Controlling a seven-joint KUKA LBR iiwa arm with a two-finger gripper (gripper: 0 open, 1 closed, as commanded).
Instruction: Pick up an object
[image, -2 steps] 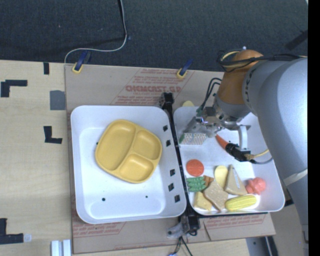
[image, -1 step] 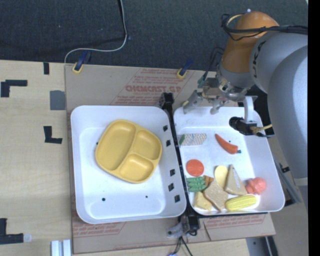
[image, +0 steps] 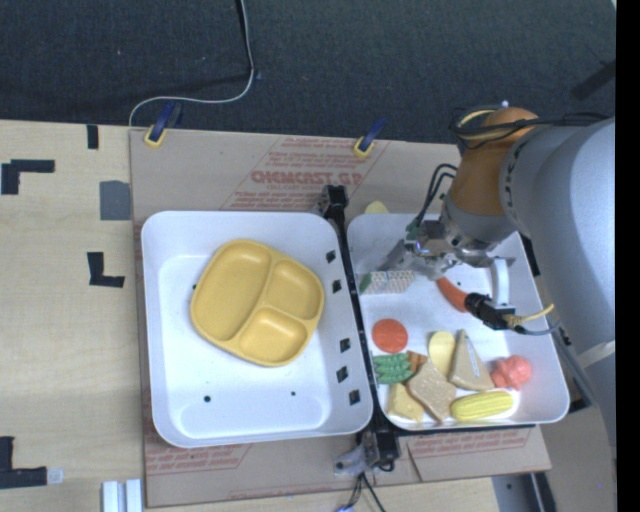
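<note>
Evidently hunting a pick, the gripper (image: 432, 252) hovers at twelve o'clock in the right bin (image: 545, 405), above the heaped toy food (image: 445, 378), jaw state indiscernible

Two white bins: the left bin (image: 165, 400) and the right bin (image: 545, 400). One yellow divided plate (image: 258, 302), well left of the jaws. Below the jaws: one tomato slice (image: 390, 334), one corn cob (image: 483, 405), one carrot (image: 452, 293), one pink piece (image: 511, 372), one green piece (image: 392, 368).

Even, fairly bright overhead light, soft shadows, mild glare on the white bins (image: 160, 300), slightly soft focus.
</note>
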